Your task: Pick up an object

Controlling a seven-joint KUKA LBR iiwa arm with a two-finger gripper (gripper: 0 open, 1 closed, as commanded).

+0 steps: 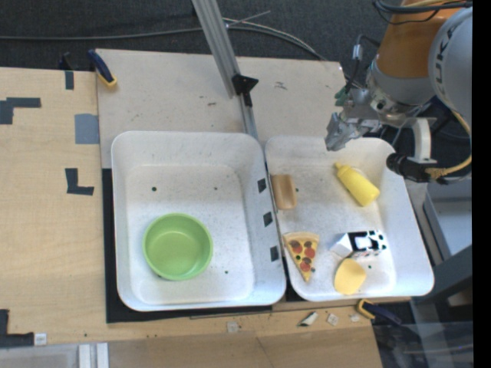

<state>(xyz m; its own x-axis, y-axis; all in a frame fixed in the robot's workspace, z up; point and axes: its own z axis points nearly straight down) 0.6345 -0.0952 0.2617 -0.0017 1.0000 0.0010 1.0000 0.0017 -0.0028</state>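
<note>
The right bin holds a yellow mustard bottle, a brown bread piece, a pizza slice, a black-and-white block and a yellow round piece. A green bowl sits in the left bin. My gripper hangs over the right bin's far edge, just above and left of the mustard bottle, with nothing seen between its fingers.
A slanted metal pole crosses above the left bin's far right corner. Yellow clamps sit at the bench's far left and near front. Cables lie on the dark surface behind.
</note>
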